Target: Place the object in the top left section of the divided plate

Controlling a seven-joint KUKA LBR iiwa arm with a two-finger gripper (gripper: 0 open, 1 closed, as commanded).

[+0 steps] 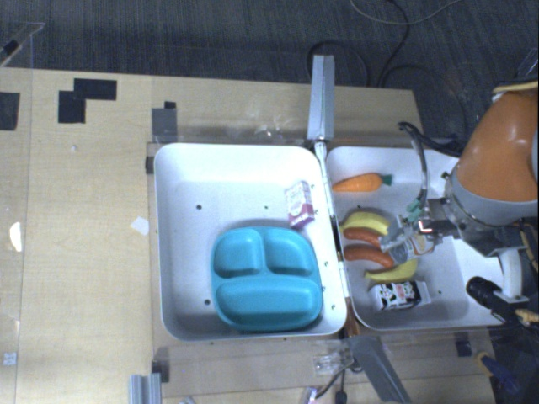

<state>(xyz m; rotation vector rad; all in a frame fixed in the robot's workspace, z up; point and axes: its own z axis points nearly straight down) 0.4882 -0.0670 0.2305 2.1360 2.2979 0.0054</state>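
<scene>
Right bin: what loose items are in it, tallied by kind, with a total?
Carrot: 1
Bananas: 2
Sausages: 2
Small black-and-white carton: 1
Total: 6

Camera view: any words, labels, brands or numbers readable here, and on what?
None can be read.
Small packet in the left bin, beside the blue divided plate: pink and white print, too blurred.
Black-and-white carton in the right bin: markings too small.
</scene>
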